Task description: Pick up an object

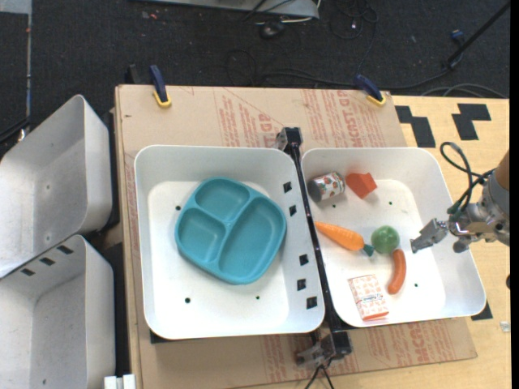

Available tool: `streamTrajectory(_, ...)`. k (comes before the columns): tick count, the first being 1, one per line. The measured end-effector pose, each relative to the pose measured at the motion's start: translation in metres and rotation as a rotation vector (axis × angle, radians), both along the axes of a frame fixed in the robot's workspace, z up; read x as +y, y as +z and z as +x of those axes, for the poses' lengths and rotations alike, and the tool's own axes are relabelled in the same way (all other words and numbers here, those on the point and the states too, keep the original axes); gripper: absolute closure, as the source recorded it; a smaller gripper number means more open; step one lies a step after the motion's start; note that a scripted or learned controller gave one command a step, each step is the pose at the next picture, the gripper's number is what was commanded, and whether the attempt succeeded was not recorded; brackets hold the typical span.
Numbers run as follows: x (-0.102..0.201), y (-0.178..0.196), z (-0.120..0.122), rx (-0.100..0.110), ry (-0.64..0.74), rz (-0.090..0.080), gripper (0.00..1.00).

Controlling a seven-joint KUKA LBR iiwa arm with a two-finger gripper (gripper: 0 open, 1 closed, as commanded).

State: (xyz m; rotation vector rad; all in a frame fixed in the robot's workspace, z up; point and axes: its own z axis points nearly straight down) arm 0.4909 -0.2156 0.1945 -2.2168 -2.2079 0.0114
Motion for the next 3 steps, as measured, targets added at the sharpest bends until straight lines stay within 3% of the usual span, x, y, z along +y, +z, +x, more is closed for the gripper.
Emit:
streamTrajectory(1, 0.001, 0.007, 0.003, -0.014, 0.005, -0.004, 0.0)
streamTrajectory(3, 0.002, -0.095, -0.013, -0.008, 0.001, -0.001, 0.0)
